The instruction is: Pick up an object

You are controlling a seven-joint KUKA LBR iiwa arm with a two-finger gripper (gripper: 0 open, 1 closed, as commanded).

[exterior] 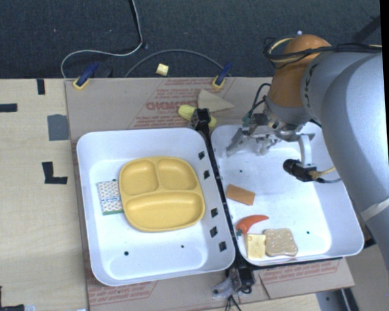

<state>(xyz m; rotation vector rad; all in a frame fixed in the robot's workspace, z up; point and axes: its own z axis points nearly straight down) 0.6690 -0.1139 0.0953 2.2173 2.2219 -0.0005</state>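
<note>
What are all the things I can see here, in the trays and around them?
bins: two, white, side by side on the bench
divided plate: one, yellow, left bin
small packet: one, pale green and white, touching the plate's left edge
orange-brown block: one, right bin, near its left wall
curved piece: one, red-orange, below the block
yellow square: one, right bin's front
tan bread-like piece: one, beside the yellow square
cables: several, behind the bins
arm: one, grey with orange band, over the right bin
gripper: one, right bin's back
</note>
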